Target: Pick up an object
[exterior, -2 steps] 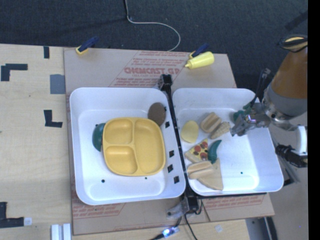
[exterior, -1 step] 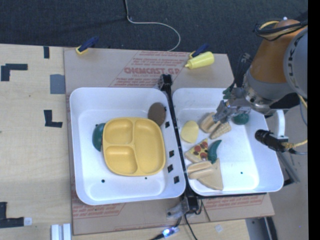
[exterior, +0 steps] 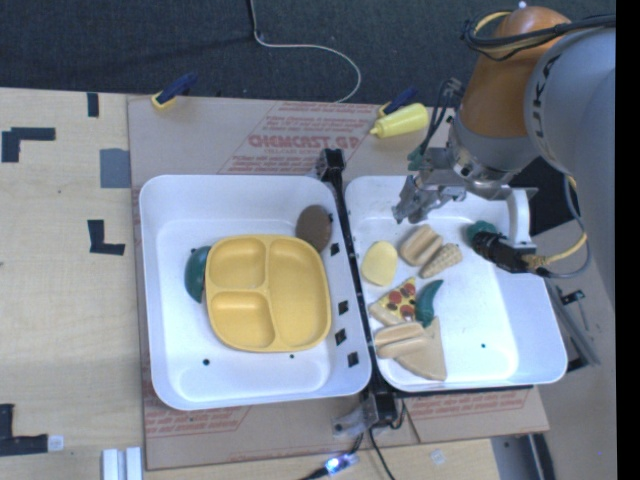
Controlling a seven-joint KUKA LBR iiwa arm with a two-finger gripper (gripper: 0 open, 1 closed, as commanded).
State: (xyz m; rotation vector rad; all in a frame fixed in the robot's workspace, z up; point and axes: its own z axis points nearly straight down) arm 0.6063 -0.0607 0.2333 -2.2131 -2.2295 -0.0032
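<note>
My gripper (exterior: 413, 206) hangs over the back of the right bin (exterior: 500, 340), just above and behind a tan bread-like piece (exterior: 429, 249). Its fingers point down and left, with nothing visible between them. Below it in the same bin lie a pale yellow round slice (exterior: 380, 263), a pizza-slice toy (exterior: 398, 302), a teal curved piece (exterior: 430, 301) and tan wedge pieces (exterior: 412, 346).
The left bin (exterior: 170, 348) holds a yellow divided plate (exterior: 268, 292), a teal object (exterior: 196, 273) partly under its left side and a brown round object (exterior: 314, 226) near the divider. A yellow clamp (exterior: 402, 121) sits behind the right bin. The arm's cables and a black-teal fitting (exterior: 495, 245) hang at the bin's right.
</note>
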